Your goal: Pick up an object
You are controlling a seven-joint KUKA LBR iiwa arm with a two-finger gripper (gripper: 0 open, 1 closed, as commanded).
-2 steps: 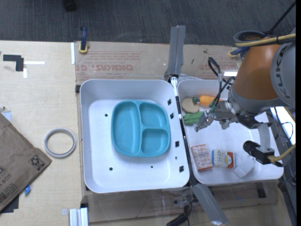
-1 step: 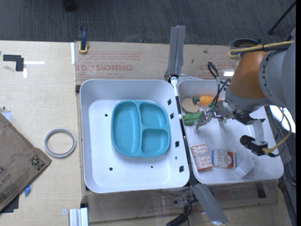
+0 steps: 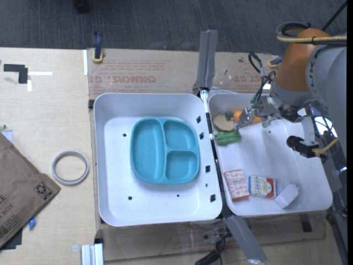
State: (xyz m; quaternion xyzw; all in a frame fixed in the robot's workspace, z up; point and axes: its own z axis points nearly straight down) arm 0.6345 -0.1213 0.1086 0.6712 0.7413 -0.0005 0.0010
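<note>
The gripper (image 3: 248, 116) is positioned over the far left part of the right bin (image 3: 309, 203), with the arm (image 3: 300, 65) reaching in from the right. Whether the gripper is open or closed cannot be told from the camera view, as its tip is small and partly merged with the objects beneath it. Nothing can be confirmed as held.

Three objects are clustered just beside the gripper tip. A tan round object (image 3: 223, 122) lies immediately to its left, a small orange object (image 3: 237, 115) sits touching or nearly touching the tip, and a green elongated object (image 3: 227, 137) lies just nearer the camera. The long axis of the green object runs roughly left to right, along the bin's width.

It is judged that the orange object is the likeliest target, as it lies closest to the tip.

Well apart, at the near side of the same bin, a red-and-white packet (image 3: 235, 184), a small printed carton (image 3: 261, 186) and a white block (image 3: 287, 195) are laid in a row.

The left bin (image 3: 110, 203) contains a teal divided plate (image 3: 165, 150).
</note>
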